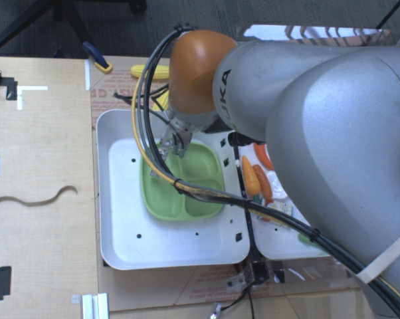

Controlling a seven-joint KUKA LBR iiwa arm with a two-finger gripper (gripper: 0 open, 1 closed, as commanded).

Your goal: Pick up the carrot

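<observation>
Pale wooden benchtop point(40, 151) carries two shallow white bins, and the gripper point(175, 141) hangs over the green divided plastic tray point(187, 185) in the left bin point(120, 211), while the orange carrot point(254, 180) lies ungrasped in the right bin point(280, 241), so the pickup remains undone.

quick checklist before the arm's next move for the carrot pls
1. Target located: orange carrot lies in the right white bin, partly hidden by the arm: ok.
2. Gripper over the target: not ok, it hangs over the green divided plastic tray in the left white bin.
3. Carrot between its fingers: not ok.
4. Finger opening: cannot tell.
5. Black cables draped across the tray, snag risk: cannot tell.
</observation>
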